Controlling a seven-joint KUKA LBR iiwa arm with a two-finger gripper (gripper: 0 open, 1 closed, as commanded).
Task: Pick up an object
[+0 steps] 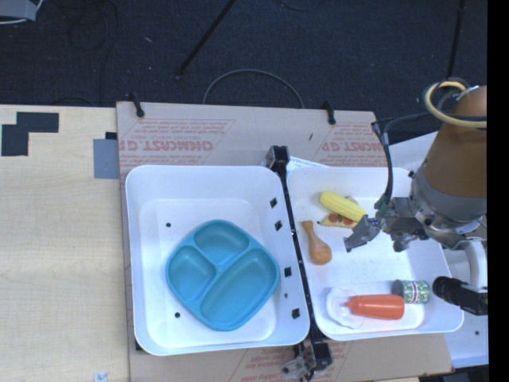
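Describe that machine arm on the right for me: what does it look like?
The arm is a thick rounded column, orange-brown above and grey lower down. A yellowish cable loops over its top and a dark cable hangs along its side. It ends in a small dark metal gripper.

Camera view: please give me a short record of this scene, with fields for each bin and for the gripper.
left bin: blue divided plate
right bin: corn cob, brown wooden spoon, orange bottle, small green can
gripper: over the right bin, beside the corn cob, nothing seen between its fingers
arm: reaches in from the right
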